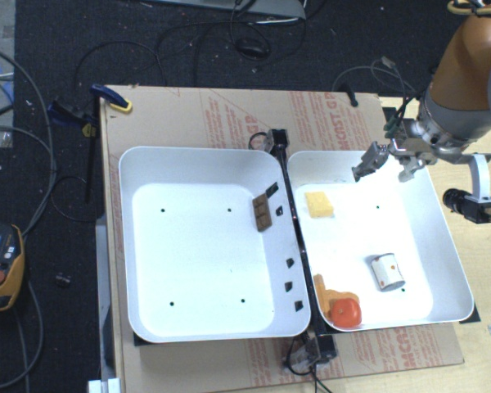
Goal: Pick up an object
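The grey arm with an orange band (468, 64) is seen reaching in from the right, wrist angled down-left above the far right corner of the right white plastic bin (446, 244). The two-finger gripper (389, 164) is spread open, nothing between its fingers, hovering over the bin's far edge. In the right bin, a yellow square sponge-like block (319, 205) is placed near the far left corner, a small white cylinder (386, 272) mid-bin toward the near side, and a red round tomato-like object (344, 311) with an orange piece (328, 293) at the near left corner. A brown rectangular block (263, 213) is seen at the right edge of the left white bin (147, 219). The bins sit on a cardboard sheet (204, 109); cables (188, 39) are spread on dark floor.
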Controlling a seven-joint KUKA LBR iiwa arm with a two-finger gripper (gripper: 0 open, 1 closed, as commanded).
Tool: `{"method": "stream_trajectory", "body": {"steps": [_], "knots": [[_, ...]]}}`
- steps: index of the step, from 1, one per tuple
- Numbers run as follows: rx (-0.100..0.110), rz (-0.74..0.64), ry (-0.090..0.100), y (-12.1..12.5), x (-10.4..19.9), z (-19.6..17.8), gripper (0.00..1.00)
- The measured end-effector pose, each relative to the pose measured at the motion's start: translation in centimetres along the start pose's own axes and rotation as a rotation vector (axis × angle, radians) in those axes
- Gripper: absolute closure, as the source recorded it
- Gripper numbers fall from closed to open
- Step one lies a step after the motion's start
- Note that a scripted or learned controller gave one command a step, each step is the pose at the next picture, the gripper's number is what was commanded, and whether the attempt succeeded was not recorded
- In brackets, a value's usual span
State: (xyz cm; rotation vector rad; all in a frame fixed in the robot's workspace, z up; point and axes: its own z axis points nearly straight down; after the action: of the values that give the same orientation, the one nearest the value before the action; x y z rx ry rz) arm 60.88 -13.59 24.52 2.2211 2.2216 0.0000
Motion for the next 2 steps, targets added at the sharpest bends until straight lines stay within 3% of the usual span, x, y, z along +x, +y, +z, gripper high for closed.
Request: {"method": "stream_trajectory", "body": {"steps": [2], "knots": [[0.000,0.000,0.000,-1.21,0.95,0.68,0.00]]}}
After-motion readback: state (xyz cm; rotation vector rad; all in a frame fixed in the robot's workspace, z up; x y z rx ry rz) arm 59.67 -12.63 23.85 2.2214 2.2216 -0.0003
